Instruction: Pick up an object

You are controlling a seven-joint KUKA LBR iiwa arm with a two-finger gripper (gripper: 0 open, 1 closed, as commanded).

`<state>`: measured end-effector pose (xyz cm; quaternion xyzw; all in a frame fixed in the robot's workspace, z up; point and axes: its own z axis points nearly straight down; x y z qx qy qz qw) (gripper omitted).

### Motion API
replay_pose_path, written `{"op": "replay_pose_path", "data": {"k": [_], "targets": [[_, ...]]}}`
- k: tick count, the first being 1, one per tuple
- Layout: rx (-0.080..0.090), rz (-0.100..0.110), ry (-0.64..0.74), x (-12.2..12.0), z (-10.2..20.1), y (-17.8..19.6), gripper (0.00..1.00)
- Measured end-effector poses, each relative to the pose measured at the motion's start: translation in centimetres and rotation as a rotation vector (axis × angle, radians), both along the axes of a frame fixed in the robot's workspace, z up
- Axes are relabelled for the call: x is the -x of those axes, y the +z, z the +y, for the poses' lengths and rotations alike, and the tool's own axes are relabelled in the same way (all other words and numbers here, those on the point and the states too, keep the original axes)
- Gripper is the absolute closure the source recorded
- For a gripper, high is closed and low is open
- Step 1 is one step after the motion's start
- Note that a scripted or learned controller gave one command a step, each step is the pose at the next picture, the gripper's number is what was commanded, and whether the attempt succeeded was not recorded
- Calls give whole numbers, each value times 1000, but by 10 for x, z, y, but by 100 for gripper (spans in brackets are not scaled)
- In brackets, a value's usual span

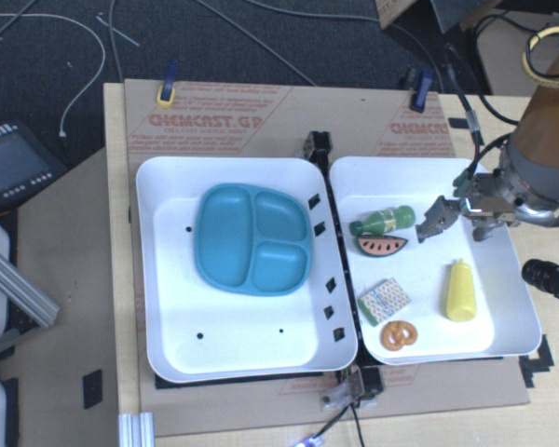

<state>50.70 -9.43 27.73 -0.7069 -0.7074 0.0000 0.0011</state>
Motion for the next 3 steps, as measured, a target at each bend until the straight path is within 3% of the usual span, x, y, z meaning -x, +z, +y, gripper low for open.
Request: {"op": "replay_pose_path", "data": {"k": [3], "targets": [[-1, 5, -2, 2, -18, -176, 0]]}}
